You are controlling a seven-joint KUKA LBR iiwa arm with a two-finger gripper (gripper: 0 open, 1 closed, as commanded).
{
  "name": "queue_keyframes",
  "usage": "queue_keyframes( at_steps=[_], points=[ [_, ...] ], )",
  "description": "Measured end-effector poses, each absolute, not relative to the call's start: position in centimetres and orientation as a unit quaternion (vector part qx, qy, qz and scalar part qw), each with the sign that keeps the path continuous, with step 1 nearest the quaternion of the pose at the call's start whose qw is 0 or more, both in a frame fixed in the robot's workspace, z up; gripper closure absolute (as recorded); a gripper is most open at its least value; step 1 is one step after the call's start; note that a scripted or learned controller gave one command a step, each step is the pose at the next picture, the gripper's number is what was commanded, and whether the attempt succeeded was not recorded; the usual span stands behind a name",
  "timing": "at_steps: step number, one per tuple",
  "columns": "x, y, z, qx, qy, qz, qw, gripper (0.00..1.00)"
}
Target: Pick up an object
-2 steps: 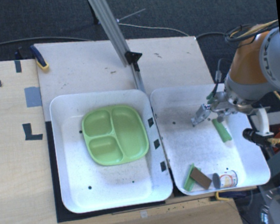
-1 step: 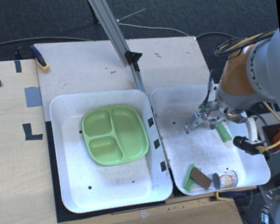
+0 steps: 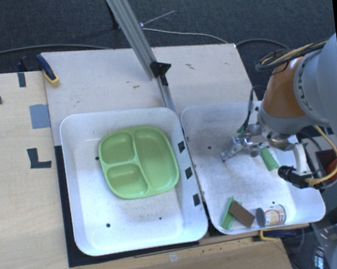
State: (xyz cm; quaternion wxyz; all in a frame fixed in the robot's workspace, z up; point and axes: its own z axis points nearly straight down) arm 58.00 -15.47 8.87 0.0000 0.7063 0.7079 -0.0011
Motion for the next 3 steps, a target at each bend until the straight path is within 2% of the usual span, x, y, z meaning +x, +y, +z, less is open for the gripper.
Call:
queue_keyframes(
  at_steps=[1, 2, 3],
  points=[
    [58.0, -15.4, 9.9, 0.706, 0.708, -0.001, 0.0, 1.0],
    [57.1, -15.4, 14.8, 0.707, 0.707, 0.0007, 0.001, 1.0],
    [57.3, -15.3, 21.2, 0.706, 0.708, 0.0013, 0.002, 1.0]
  ],
)
